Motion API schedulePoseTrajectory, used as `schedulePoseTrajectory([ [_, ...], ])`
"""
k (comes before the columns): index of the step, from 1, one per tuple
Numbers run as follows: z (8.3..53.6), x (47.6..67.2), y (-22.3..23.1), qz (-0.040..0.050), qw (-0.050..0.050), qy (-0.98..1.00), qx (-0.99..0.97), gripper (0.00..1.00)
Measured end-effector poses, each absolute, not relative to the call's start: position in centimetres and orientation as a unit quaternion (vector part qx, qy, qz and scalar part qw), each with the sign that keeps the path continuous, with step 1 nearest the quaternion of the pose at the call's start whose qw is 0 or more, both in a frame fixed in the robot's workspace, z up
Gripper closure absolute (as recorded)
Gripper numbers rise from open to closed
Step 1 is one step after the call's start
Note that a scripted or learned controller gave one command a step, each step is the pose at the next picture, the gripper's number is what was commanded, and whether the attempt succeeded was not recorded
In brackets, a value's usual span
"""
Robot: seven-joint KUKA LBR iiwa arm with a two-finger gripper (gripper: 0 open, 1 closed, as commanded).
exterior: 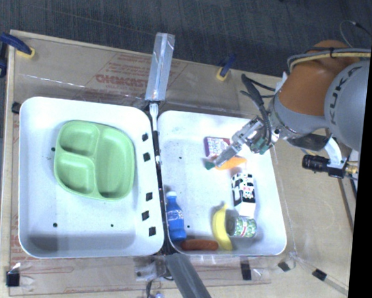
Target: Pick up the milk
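Tool (226,157) hovers just above milk (243,187).

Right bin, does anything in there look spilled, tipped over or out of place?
Nothing spilled. In the right bin, the milk carton, blue bottle and can all lie on their sides, loosely scattered rather than upright.

Wooden bench (311,209) under two white bins (side by side): left (28,228), right (195,126).
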State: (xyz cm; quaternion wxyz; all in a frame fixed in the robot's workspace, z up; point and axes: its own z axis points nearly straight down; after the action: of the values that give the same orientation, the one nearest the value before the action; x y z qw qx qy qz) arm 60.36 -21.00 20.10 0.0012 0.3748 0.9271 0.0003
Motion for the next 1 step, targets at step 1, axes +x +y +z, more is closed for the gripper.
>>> schedulePoseTrajectory([
  [1, 20.87, 55.79, -20.97, -0.0001, 0.0, 0.93, 0.367, 0.0],
])
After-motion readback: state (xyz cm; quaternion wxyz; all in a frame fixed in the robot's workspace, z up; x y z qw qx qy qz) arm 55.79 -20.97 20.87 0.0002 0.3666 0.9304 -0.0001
